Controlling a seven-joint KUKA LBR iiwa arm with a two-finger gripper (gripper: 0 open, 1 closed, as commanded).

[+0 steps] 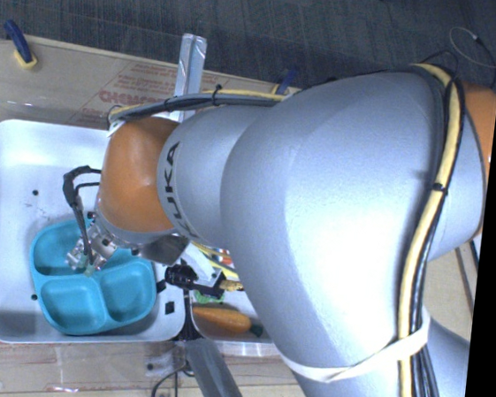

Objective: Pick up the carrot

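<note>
Pincer (84,255) over one blue tray (94,296); one carrot (221,320) apart.

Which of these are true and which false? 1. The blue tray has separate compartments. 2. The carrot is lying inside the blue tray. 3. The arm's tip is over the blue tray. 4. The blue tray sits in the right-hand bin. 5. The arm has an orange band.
1. True. The blue tray is split into compartments.
2. False. The carrot lies outside the tray, to its right, under the arm.
3. True. The gripper is over the tray's upper compartment.
4. False. The tray sits in the left bin.
5. True. The orange band sits just above the wrist.
</note>
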